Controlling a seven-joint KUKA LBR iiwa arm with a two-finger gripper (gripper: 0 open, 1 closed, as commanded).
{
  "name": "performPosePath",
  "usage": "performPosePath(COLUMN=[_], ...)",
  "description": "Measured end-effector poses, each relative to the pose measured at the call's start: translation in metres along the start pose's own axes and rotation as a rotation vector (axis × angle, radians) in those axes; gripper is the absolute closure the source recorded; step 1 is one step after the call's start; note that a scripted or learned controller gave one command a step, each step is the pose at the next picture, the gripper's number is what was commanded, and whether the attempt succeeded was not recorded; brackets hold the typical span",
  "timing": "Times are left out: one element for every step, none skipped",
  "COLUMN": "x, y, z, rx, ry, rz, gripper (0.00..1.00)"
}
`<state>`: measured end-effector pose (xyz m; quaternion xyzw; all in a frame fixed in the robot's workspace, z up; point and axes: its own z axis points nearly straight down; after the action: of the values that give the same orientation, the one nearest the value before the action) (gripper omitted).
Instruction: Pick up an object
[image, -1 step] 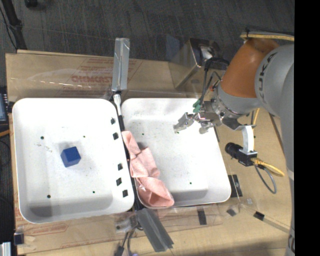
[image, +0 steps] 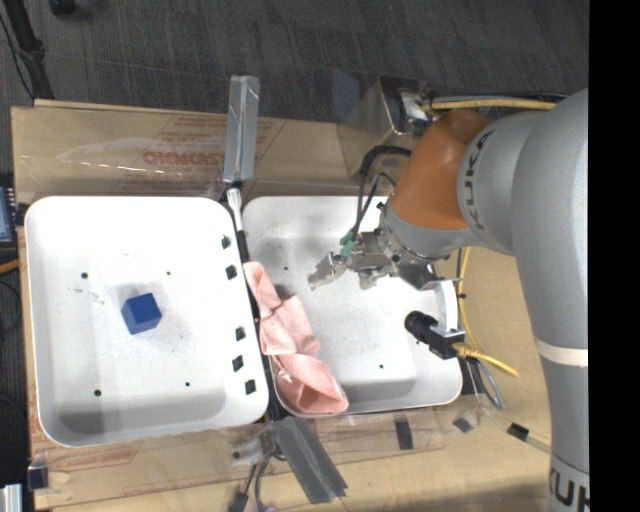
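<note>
At far left of the frame: left white bin (image: 40, 300), shallow, rounded corners, resting on brown cardboard (image: 120, 140) with faint red print along the upper edge

Left bin, contents: one blue cube (image: 142, 312), lying on the floor left of centre, well apart from every wall; a few small dark dots on the floor around it

Centre of frame, between the bins: grey divider bar (image: 241, 130) running from the upper edge downward, with small black clips (image: 240, 335) along the seam where the two bins meet

Right of centre: right white bin (image: 300, 215), side by side with the first

Right bin, contents: one pink cloth (image: 295, 350), crumpled, lying against the bin's left wall and trailing to the lower left corner, its lower end draped at the rim

Right bin, upper middle: gripper (image: 325, 270), metal fingers pointing toward frame left, hovering over bare floor, near the cloth but apart from it; nothing seen between the fingers; whether they are spread or pressed together cannot be told from this angle

Right of frame: grey arm (image: 540, 220) with orange band (image: 435, 180) above the wrist, black and yellow cables (image: 480, 355) trailing beside the bin's right rim
</note>
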<state>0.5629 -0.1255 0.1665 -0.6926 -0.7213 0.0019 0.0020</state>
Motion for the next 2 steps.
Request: performPosePath(x=[0.033, 0.02], y=[-0.02, 0.037], z=[0.076, 0.074], rx=[-0.001, -0.003], ry=[0.0, 0.001], rz=[-0.004, -0.11], gripper=[0.0, 0.0])
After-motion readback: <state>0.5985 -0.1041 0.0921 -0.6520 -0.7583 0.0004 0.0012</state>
